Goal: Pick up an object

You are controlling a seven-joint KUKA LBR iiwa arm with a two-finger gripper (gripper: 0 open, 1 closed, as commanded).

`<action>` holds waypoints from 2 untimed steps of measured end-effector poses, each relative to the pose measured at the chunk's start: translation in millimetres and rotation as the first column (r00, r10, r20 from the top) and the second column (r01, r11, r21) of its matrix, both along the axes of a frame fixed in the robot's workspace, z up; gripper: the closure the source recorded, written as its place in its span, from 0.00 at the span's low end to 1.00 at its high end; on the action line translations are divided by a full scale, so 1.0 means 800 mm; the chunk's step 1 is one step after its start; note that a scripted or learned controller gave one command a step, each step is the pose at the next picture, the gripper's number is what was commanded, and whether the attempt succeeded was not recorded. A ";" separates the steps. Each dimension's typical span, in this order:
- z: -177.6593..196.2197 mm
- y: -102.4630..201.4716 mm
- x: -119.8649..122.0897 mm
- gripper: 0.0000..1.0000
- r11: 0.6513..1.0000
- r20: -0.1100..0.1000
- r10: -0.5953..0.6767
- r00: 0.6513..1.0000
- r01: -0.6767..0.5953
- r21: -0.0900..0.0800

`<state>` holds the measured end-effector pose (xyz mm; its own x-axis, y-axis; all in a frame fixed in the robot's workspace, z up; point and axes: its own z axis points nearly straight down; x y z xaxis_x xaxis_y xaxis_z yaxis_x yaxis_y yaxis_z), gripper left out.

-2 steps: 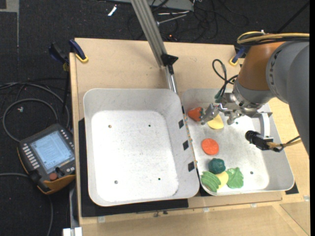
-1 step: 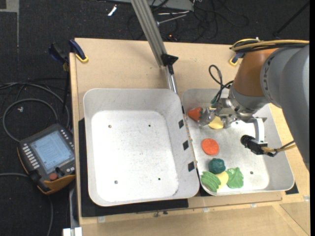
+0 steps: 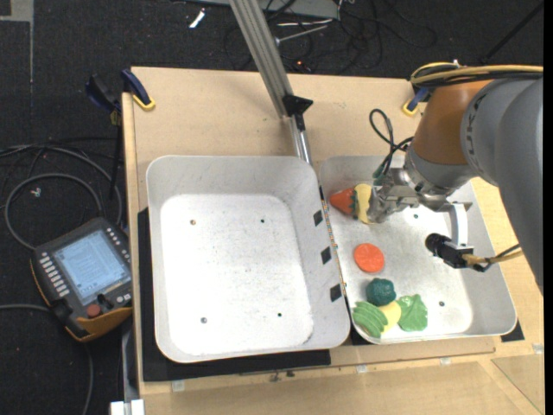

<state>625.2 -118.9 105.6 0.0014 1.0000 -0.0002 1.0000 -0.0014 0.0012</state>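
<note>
- The end effector sits low in the far left part of the right bin, right at a small cluster of toys; whether it is spread or pressed together cannot be told from this slant.
- A yellow piece and an orange-red piece lie against its left side, touching or nearly so; no item can be seen clamped in it.
- The orange-red piece tapers toward the left, its long axis running roughly left to right.
- An orange disc lies flat nearer the camera; a teal lump and green and yellow toys cluster at the bin's near left corner.
- The arm reaches in from the right, orange band above the wrist, bent downward into the bin.
- The left bin rests beside it on the worktop.
</note>
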 end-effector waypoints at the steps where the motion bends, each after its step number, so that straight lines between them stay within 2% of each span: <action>1: 0.069 -0.013 0.004 1.00 1.000 0.006 0.000 1.000 0.000 -0.002; 2: 0.147 -0.012 0.015 1.00 1.000 0.007 0.004 1.000 -0.004 -0.001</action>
